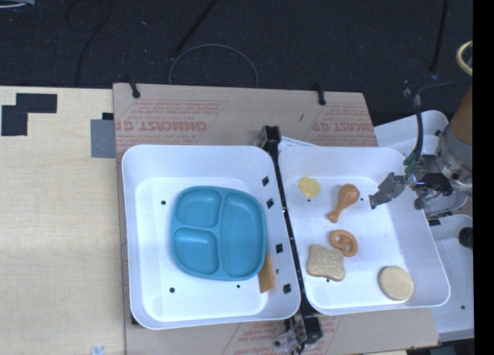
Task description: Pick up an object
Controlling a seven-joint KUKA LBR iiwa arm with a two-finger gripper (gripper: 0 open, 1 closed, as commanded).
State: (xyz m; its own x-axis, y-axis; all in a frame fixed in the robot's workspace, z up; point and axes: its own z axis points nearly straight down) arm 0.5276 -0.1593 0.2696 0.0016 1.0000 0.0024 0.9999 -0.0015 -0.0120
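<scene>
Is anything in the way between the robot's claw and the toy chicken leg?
Nothing visible. The gripper is over the right bin's right side, and bare white floor lies between it and the chicken leg.

Bench (46, 214): pale wood surface, seen at the left of the view, with dark squares near its upper left.
Cardboard (231, 118): brown printed sheet lying flat on the bench, under both bins; its edge shows above and below them.
Left bin (147, 172): shallow, white, resting on the cardboard.
Right bin (421, 265): shallow, white, resting on the cardboard, just beside the left bin.
Divider (282, 214): black strip running between the two bins, where their rims meet.
</scene>
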